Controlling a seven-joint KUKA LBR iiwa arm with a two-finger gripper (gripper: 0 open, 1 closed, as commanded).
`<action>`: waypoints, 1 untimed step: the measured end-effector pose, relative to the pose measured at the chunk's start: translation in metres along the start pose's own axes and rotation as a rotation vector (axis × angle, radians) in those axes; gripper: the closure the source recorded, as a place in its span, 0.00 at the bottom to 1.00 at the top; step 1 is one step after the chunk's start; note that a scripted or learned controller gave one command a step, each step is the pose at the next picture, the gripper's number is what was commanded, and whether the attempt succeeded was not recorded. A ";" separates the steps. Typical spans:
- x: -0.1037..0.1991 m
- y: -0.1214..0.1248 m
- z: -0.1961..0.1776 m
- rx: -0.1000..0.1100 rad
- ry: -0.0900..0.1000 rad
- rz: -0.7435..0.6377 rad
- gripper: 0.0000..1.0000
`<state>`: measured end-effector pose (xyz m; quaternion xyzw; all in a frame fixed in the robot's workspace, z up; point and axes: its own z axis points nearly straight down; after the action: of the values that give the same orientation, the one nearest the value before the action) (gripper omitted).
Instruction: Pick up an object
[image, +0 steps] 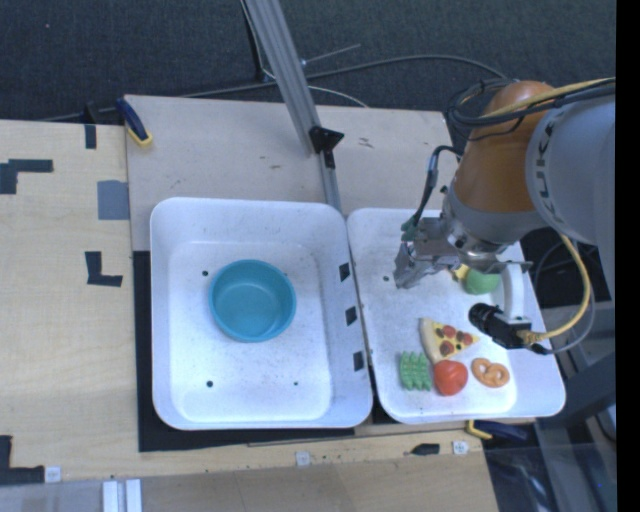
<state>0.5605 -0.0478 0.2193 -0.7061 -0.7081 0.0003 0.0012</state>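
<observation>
We see the end effector hanging low over the bare upper part of the right bin; its dark fingers blur together, so we cannot tell how they stand. Toy food lies near the bin's lower edge: a pizza slice, a green ridged piece touching a tomato, and a pretzel. A green object is half hidden behind the wrist. The left bin holds a blue bowl on the counter

grey arm bent down, gripper lowered
</observation>
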 end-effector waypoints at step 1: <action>0.053 -0.024 -0.001 0.001 0.000 -0.001 1.00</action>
<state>0.5368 0.0050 0.2200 -0.7057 -0.7085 0.0006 0.0014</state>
